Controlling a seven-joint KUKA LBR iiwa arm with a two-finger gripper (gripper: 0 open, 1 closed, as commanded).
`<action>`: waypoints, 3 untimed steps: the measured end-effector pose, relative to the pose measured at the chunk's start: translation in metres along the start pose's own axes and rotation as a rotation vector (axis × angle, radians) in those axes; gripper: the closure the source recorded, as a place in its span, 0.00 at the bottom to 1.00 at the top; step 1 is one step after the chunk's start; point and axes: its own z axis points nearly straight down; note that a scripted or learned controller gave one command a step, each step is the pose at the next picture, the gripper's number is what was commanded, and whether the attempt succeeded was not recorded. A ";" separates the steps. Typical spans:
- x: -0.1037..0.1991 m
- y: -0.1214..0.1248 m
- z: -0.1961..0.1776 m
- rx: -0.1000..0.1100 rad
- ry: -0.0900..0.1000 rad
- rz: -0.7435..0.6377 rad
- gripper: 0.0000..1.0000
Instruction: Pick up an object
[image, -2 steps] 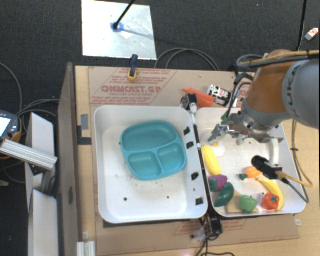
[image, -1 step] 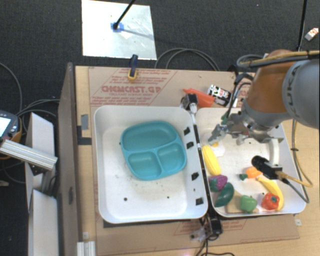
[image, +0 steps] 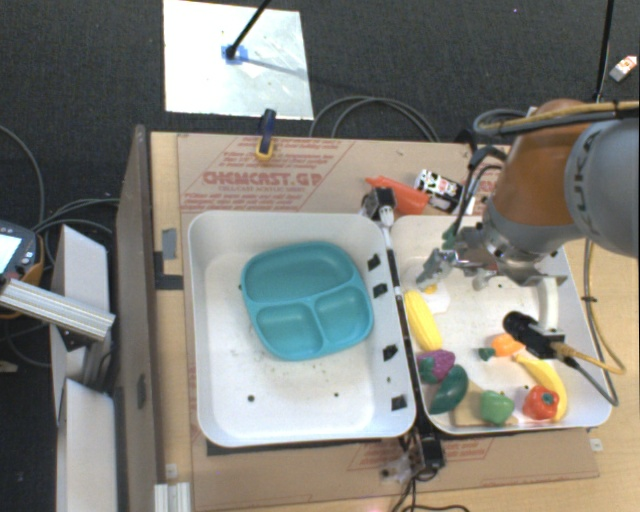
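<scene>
- the grey arm (image: 565, 185) reaches in from 3 o'clock, its gripper (image: 437, 270) low over the 10 o'clock part of the right bin (image: 470, 312)
- from where i stand i cannot tell whether the gripper is spread or pressed together
- the toys to pick from lie in the right bin: a yellow corn cob (image: 422, 320) at 9 o'clock against the dividing wall, just below the gripper
- purple grapes (image: 436, 363) and a dark green piece (image: 450, 388) sit at 7 o'clock, touching
- a green pepper (image: 495, 406) is at 6 o'clock, and a red tomato (image: 541, 402) and a banana (image: 548, 378) are at 5 o'clock
- a small orange piece (image: 500, 348) lies near the middle
- the left bin (image: 215, 300) bears a teal divided plate (image: 305, 300) at its centre
</scene>
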 end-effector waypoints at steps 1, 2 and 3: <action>0.000 0.000 0.000 0.000 0.000 0.000 0.00; 0.000 0.000 0.000 0.000 0.000 0.000 0.00; 0.000 0.000 0.000 0.000 0.000 0.000 0.00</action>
